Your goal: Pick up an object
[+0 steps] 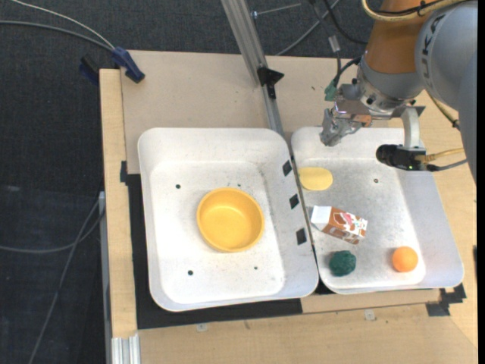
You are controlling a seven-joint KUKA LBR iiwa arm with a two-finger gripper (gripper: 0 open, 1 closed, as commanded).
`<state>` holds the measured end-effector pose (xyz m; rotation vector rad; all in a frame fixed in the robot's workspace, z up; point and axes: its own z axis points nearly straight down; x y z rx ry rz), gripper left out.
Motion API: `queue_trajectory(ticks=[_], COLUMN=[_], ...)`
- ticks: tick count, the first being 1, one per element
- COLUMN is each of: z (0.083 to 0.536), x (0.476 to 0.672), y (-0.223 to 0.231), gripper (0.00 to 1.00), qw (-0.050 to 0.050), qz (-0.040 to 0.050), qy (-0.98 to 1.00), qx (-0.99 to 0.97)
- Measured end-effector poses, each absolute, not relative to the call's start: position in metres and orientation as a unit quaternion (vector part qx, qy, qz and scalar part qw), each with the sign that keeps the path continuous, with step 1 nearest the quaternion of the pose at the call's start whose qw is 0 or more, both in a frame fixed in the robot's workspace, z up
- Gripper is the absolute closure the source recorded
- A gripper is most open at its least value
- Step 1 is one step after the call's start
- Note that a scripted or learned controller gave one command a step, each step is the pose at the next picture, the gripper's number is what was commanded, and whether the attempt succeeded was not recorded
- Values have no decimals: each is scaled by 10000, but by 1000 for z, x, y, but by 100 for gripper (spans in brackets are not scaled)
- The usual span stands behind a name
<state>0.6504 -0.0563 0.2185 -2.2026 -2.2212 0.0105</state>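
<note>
Nearest the camera, along the front edge of the right-hand shallow white plastic bin, a small round orange ball lies near the front right corner, and a dark green fuzzy ball lies to its left, close to the bin's inner wall. Just behind the green ball, a small red-and-white printed carton lies on its side, tilted, apart from both balls. Further back in the same bin, a flat pale yellow disc rests on the floor near the left wall.

In the left-hand shallow white plastic bin, a round yellow plastic bowl sits upright near the middle.

At the back of the right bin, the grey two-finger gripper hangs over the rear left corner, behind the yellow disc and apart from it. Nothing shows between its fingers; whether they are apart or together I cannot tell. Above it rises the grey arm with its orange band. A slanted grey metal pole crosses the wooden bench beyond the bins.
</note>
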Motion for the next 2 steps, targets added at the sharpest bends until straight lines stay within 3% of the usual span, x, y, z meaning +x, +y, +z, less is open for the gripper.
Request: queue_trajectory(ticks=[2], z=[242], x=[639], y=[55], gripper=[100], qw=[27], qz=[9], qy=[-7105], qx=[-7037])
